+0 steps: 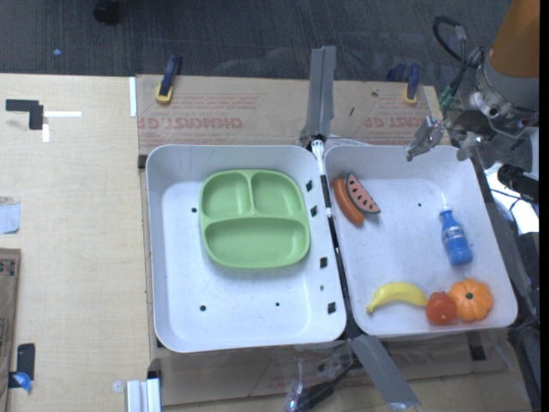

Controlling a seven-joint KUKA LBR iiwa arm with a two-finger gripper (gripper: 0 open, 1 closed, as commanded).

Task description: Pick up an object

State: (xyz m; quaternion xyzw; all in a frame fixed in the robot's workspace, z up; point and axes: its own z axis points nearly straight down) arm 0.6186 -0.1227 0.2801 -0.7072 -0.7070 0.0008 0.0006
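Camera view, looking down at a slant: two shallow white bins sit side by side on a cardboard-covered bench. The left bin (171,316) holds a pale green three-compartment plastic plate (255,219), lying flat in the upper middle of the bin.

The right bin (403,256) holds five items. An orange hot-dog-shaped toy (347,202) lies near the upper left corner, long axis running from upper left to lower right. A red watermelon-slice toy with a green rind (364,195) lies just beside it on the right, touching or nearly touching, on much the same slant. A small blue plastic bottle with a white cap (455,237) lies toward the right wall, long axis close to vertical in the frame, cap end pointing to the far side of the bin. A yellow toy banana (397,296) lies near the front wall, long axis roughly left to right, curved upward in the middle, its left tip pointing down toward the front left. A red toy tomato (441,308) and an orange toy pumpkin (471,299) sit touching each other in the front right corner, the tomato just right of the banana.

The grey arm with its orange band enters from the upper right. The two-finger gripper (446,138) hangs over the far right rim of the right bin, well apart from every item. Its fingers stand spread apart with nothing between them.
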